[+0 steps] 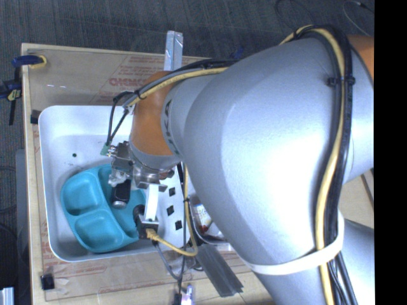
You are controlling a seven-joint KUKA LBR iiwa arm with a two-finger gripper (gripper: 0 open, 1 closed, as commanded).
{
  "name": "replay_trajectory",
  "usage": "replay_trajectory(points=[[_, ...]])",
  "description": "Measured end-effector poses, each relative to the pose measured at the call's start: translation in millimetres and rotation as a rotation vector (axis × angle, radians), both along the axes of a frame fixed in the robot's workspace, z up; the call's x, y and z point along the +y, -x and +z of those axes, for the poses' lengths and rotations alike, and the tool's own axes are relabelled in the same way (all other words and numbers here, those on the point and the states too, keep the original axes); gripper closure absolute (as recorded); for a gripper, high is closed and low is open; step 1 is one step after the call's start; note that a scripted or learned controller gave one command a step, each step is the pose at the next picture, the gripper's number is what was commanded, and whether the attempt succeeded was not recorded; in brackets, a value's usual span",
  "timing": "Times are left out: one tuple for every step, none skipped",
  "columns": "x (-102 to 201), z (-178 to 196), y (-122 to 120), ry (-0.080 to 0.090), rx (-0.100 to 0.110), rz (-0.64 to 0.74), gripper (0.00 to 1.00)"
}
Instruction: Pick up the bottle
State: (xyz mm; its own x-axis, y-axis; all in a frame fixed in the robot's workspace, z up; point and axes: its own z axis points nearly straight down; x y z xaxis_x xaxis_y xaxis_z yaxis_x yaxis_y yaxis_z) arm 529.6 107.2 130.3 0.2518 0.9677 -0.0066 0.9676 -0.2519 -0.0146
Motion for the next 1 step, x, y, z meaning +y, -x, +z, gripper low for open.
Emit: replay_trajectory(points=[[97.6,82.3,-23.7,0.002,-0.007,-0.238,1.0]])
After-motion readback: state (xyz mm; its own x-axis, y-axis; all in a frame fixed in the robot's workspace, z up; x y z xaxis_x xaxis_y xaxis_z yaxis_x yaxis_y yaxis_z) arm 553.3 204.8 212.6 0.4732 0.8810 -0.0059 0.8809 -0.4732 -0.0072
